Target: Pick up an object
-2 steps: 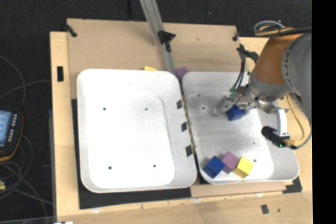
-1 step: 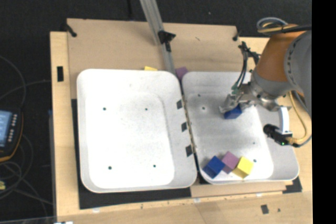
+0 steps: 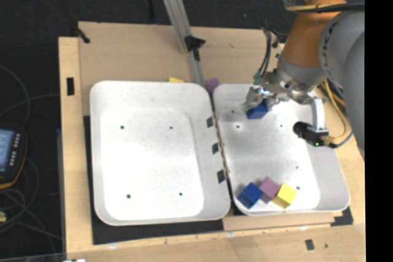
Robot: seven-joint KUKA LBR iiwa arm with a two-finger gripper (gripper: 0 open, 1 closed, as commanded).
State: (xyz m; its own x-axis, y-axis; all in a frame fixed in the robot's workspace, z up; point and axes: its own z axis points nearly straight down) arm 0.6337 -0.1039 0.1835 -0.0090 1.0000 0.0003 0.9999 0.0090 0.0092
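My gripper (image 3: 259,102) hangs over the far part of the right bin (image 3: 307,175), under the orange wrist band. A blue block (image 3: 258,110) sits between its fingers, tilted and seemingly lifted off the bin floor. At the near edge of the same bin lie a second blue block (image 3: 250,194), a purple block (image 3: 269,188) and a yellow block (image 3: 285,196), bunched together.
The left bin (image 3: 153,150) lies beside the right one. A small yellow piece (image 3: 176,80) and a purple piece (image 3: 212,84) rest on the bench behind the bins. A slanted metal pole (image 3: 175,6) rises behind them. A black cable clip (image 3: 307,131) hangs by the wrist.
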